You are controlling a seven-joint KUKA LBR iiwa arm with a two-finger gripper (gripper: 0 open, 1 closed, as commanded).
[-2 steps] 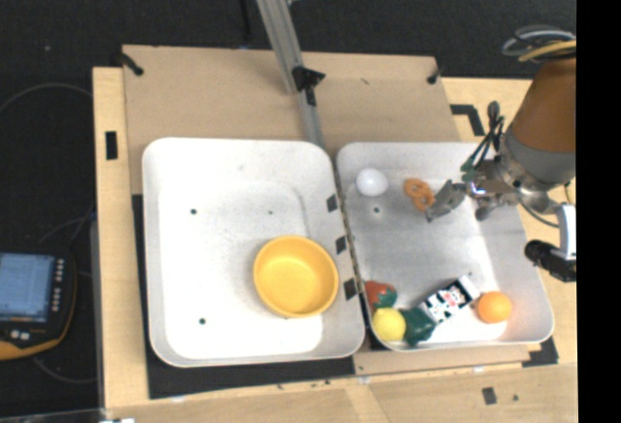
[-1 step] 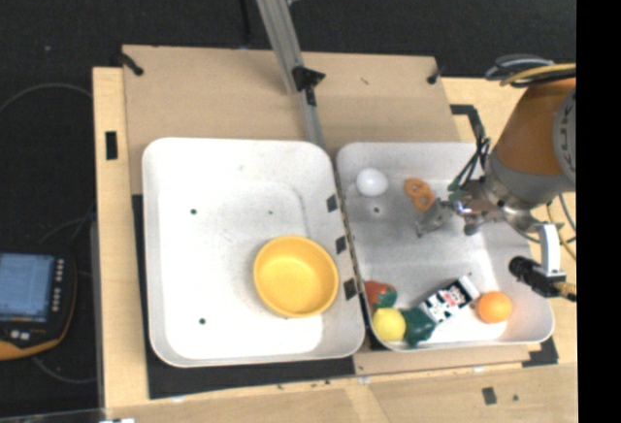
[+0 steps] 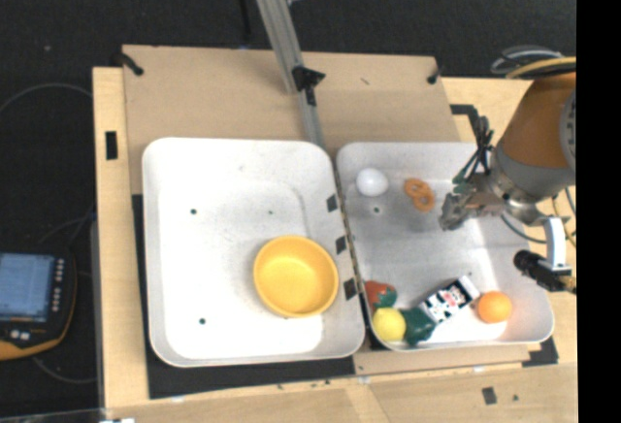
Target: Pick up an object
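- A round yellow plastic bowl (image 3: 295, 276) is sitting in the left shallow white bin (image 3: 194, 188) on the counter (image 3: 213, 91).
- A small white ball (image 3: 371, 182) and an orange ring-shaped piece (image 3: 420, 193) are lying at the right bin's (image 3: 505, 256) far end.
- A yellow lemon-like ball (image 3: 389, 323), a black-and-white carton (image 3: 448, 300) and an orange ball (image 3: 493, 307) are resting along its near edge.
- The claw (image 3: 454, 212) is hovering just right of the ring piece; I cannot tell its state.

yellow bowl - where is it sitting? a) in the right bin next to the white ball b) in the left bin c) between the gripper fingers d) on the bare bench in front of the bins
b: the yellow bowl rests on the floor of the left bin, near its right wall, while the white ball and the gripper are over in the right bin.
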